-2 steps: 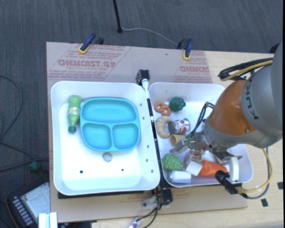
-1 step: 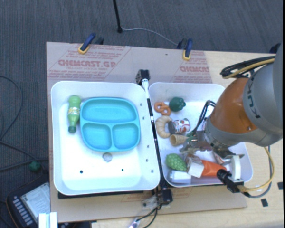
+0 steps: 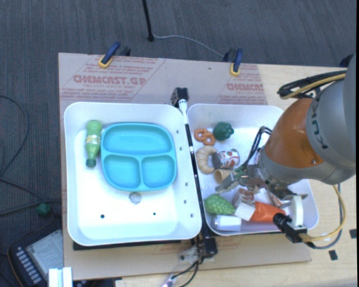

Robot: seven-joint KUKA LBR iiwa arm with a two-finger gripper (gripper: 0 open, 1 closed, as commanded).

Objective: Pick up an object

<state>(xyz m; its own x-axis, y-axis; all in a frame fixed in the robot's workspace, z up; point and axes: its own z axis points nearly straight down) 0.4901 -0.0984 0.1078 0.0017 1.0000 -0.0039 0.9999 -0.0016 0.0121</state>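
Observation:
My gripper (image 3: 246, 181) is low in the right bin (image 3: 251, 111), in the middle of a pile of small objects. Around it lie a red and white can (image 3: 229, 158), a tan cone (image 3: 222, 175), a bumpy green piece (image 3: 219, 205), a white block (image 3: 245, 211) and an orange carrot (image 3: 267, 211). The wrist and its orange band (image 3: 293, 139) cover the bin's right half. I cannot make out anything held in the gripper among the clutter.
A pretzel (image 3: 204, 137), a dark green vegetable (image 3: 223, 130) and a beige ring (image 3: 204, 159) lie at the right bin's far left. The left bin (image 3: 78, 160) holds a blue divided plate (image 3: 139, 156), a green bottle (image 3: 93, 142) and a small grey disc (image 3: 134, 197).

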